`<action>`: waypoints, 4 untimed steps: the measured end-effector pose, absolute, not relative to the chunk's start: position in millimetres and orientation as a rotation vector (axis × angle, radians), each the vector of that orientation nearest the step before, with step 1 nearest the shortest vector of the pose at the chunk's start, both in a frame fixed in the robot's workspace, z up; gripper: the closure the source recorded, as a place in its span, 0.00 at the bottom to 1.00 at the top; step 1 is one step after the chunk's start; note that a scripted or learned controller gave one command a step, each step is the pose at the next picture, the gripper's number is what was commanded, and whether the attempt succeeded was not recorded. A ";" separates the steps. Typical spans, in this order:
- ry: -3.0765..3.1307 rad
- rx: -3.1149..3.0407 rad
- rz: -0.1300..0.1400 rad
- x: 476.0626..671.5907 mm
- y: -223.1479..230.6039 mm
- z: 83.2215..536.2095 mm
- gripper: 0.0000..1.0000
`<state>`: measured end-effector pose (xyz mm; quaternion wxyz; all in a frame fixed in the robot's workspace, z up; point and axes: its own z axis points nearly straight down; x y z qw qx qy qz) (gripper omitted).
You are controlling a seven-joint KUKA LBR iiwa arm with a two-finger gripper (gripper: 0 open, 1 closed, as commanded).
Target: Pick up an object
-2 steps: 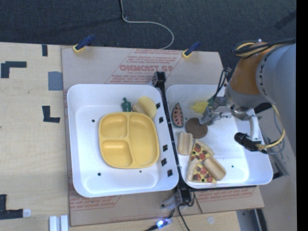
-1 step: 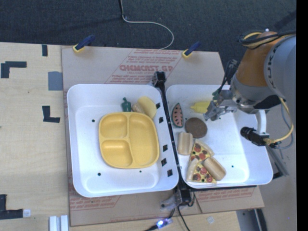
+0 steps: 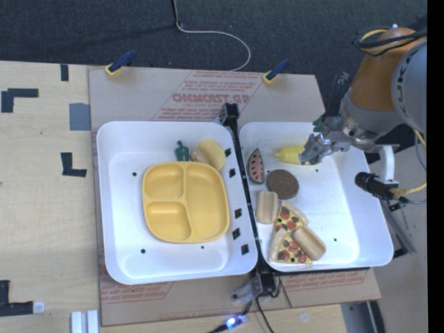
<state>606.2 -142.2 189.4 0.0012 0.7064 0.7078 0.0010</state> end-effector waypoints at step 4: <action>2.230 2.215 0.002 639.3 21.4 243.6 1.00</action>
